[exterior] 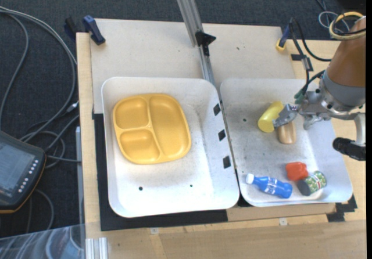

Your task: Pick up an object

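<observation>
End effector (289, 117) is seen low in the right bin (340, 153), touching a yellow cylinder (269, 117) and tan block (285, 133); finger state cannot be told.

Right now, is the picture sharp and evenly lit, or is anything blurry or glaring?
Camera view: light is soft and even, shadows faint; the yellow tray shows a mild sheen; the small toys by the claw look slightly soft, with details hard to read.
</observation>
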{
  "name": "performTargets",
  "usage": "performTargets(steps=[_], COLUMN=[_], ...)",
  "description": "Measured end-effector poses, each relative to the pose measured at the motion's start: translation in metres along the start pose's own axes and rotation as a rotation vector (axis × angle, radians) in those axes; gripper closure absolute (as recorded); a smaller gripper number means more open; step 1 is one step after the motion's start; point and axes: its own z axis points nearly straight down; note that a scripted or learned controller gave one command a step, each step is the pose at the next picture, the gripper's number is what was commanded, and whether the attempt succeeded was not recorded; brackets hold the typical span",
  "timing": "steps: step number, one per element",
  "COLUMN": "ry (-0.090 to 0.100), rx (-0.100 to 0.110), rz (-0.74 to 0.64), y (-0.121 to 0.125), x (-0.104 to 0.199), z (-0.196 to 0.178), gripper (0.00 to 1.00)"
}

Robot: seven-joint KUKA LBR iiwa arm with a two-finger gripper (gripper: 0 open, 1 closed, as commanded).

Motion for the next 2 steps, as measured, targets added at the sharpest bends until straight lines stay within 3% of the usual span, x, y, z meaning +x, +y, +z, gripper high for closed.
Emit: performTargets(steps=[2], ry=[0.000], rx=[0.000], rz=[-0.001], y=[-0.004], x=[-0.005], z=[0.077], gripper=[0.00])
